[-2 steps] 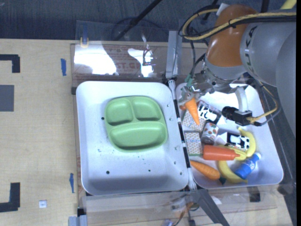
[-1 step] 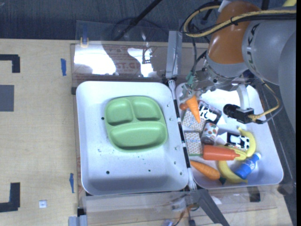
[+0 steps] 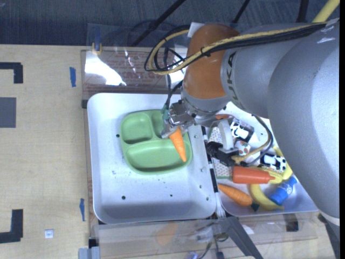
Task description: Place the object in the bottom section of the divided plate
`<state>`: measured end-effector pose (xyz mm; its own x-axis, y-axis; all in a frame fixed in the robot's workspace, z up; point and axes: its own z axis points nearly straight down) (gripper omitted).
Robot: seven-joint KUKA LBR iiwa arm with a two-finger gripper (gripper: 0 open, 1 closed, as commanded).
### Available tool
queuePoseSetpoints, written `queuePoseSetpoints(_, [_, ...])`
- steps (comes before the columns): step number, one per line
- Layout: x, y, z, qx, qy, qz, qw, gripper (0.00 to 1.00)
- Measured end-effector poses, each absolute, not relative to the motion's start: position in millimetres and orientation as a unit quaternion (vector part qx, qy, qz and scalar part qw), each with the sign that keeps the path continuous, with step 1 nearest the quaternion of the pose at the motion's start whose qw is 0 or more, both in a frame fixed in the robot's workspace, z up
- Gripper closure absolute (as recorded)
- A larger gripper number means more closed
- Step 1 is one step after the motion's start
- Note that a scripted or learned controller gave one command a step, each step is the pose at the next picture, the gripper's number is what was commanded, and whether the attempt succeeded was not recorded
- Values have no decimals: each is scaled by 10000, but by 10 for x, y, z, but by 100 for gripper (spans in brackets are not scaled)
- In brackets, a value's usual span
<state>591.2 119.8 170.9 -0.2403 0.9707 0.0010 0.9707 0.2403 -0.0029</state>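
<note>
A green divided plate [image 3: 145, 158] lies in the left white bin [image 3: 108, 188], with two small sections at the top and one wide section at the bottom. My gripper [image 3: 175, 124] hangs over the plate's right edge, below the orange wrist band. An orange toy carrot [image 3: 178, 144] sits between its fingers, pointing down over the right end of the wide bottom section. The carrot's top end is hidden by the fingers.
The right bin [image 3: 302, 201] holds several toys: a red-orange cylinder [image 3: 250, 175], another carrot [image 3: 235, 194], a yellow banana [image 3: 264, 199], a blue piece [image 3: 281, 192] and black-and-white items [image 3: 241, 134]. The big grey arm covers the upper right of the view.
</note>
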Motion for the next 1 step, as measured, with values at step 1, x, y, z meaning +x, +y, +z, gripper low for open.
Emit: queuePoseSetpoints(1, [5914, 1191, 1712, -6168, -7871, 7, 9, 0])
